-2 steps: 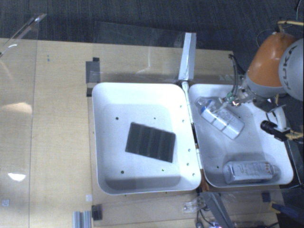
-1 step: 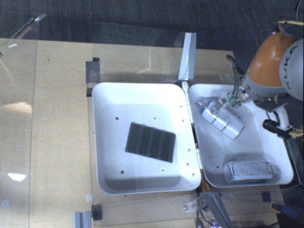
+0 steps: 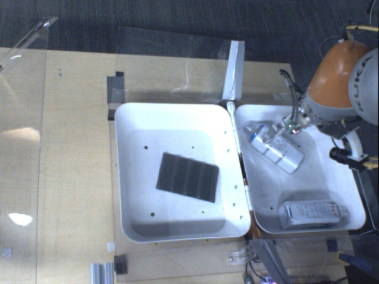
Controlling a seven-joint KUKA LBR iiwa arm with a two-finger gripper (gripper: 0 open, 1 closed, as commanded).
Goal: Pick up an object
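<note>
The right bin holds a white cylindrical bottle with a blue bit at its left end, lying at a slant in the bin's upper half. A grey wrapped packet lies along that bin's front wall. A dark ribbed rectangular pad lies flat in the middle of the left bin. My gripper hangs low at the back of the right bin, just at the bottle's upper right end, below the orange band of the arm.
A metal divider bar rises behind the seam between the bins. Black cables trail from the arm over the right bin's right wall. A clear panel stands at the bench's left.
</note>
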